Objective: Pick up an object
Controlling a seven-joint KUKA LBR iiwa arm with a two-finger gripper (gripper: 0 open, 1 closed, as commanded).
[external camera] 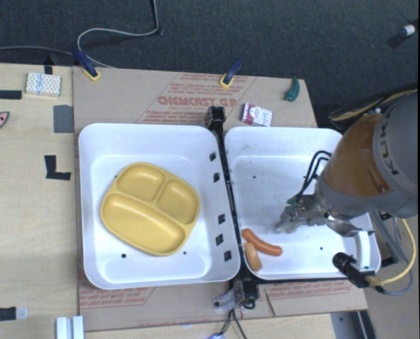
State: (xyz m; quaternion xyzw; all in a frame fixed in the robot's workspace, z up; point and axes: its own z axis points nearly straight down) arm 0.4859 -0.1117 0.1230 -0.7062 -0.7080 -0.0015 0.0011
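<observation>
My two-finger gripper is low over the floor of the shallow white right bin; can't tell how it's set, too small and dark. Nothing visibly held, so I judge the pick not yet done. Nearest targets: two orange-brown toy sausages, near the gripper toward the bin's front left corner, not touching it. Yellow three-compartment plastic tray sits in the white left bin. My grey arm with its orange band reaches in from the right, wrist angled down.
</observation>
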